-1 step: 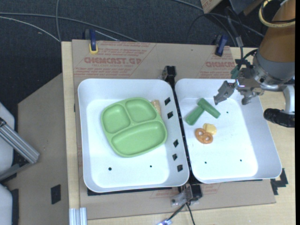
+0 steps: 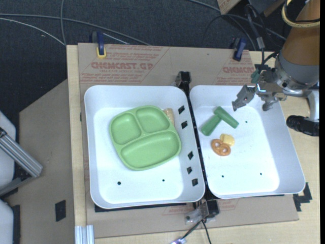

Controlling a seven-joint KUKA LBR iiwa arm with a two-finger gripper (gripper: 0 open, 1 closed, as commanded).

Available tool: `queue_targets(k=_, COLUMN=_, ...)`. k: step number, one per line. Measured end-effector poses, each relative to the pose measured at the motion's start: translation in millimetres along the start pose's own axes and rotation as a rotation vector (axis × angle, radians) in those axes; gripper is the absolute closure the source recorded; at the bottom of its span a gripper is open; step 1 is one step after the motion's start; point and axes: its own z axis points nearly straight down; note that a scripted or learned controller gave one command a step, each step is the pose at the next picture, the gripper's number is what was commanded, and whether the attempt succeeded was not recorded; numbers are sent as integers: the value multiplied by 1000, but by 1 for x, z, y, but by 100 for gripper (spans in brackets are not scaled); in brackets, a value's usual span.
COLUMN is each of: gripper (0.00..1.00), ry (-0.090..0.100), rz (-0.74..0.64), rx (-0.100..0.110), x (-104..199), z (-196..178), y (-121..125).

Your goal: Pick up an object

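On the worktop's right bin (image 2: 284,151), I'm watching the end effector (image 2: 254,99) hovering spread, apparently empty; descending off-centre risks nudging the green block (image 2: 219,121) away.

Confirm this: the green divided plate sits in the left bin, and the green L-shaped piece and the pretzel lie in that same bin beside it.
Not quite. The camera view shows the green divided plate in the left bin, but the green L-shaped piece and the pretzel lie in the right bin.

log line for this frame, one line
gripper: open, above right bin, holding nothing | right bin: green block, pretzel, yellow piece | left bin: green plate | pick: not yet
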Motion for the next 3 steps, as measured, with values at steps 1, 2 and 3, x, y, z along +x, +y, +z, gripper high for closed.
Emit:
queue_targets(k=1, gripper=0, ry=1, rz=1, rx=5, x=5, z=61, y=4)
queue_targets(k=2, gripper=0, ry=1, rz=1, rx=6, x=6, z=124, y=2)
queue_targets(k=3, gripper=0, ry=2, rz=1, rx=5, x=7, z=177, y=2)
